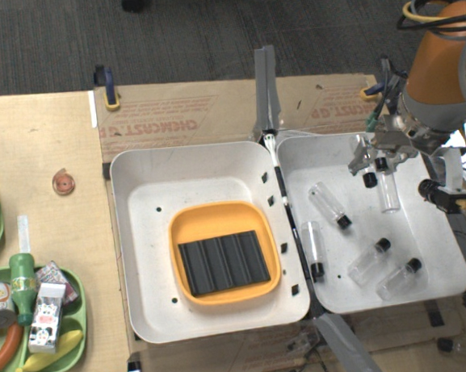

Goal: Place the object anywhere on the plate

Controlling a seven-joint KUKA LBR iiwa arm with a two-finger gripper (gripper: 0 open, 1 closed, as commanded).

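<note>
**A:** So where are you at with this one? Looks early to me. Your tool [381, 160] is over the back of the right bin [444, 280], and there's a clear vial [388, 190] hanging upright right under it. Looks like it's pinched at the top of that vial, closed on it, though the fingers are small in the shot, so check that before trusting it.

**B:** And the plate?

**A:** The orange plate [219, 215] sits in the middle of the left bin [139, 230], with a dark ribbed block [224, 263] lying flat on it. No vial on it. So I'd say the pick looks done or nearly done, and you've got the whole carry over the divider [288, 217] plus the drop left. There's bare orange rim around the block, or it could just land on the block.

**B:** Anything else around?

**A:** Four more vials [329, 203] lie scattered in the right bin. The bins rest on cardboard [179, 121] on a light wood desk [34, 142]. At the left edge there's a green tray [69, 349] of toy food. Dark carpet [202, 22] behind.
</note>
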